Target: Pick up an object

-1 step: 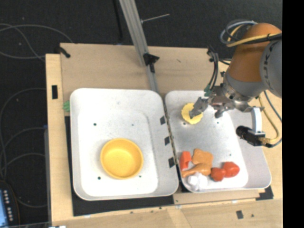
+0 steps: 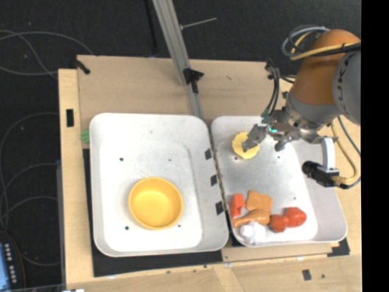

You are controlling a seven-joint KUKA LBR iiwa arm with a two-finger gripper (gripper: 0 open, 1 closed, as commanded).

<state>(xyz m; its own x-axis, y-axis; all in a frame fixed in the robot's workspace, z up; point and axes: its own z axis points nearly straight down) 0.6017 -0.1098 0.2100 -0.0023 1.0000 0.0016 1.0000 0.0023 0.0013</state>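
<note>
My gripper (image 2: 268, 140) hangs over the back of the right bin (image 2: 322, 205), its two fingers spread apart, so it is open. The left finger (image 2: 254, 137) overlaps the right edge of a small yellow round piece (image 2: 242, 148) lying on the bin floor. Nothing sits between the fingers. At the front of the same bin lies a cluster: an orange carrot-like piece (image 2: 236, 204), a tan piece (image 2: 259, 202), a red piece (image 2: 290, 218) and a white lump (image 2: 253, 234).
The left bin (image 2: 121, 139) holds a yellow bowl (image 2: 155, 202) near its front. A slanted metal pole (image 2: 176, 41) rises behind the bins. The arm's orange band (image 2: 319, 66) and black cables (image 2: 322, 172) hang over the right bin's right side.
</note>
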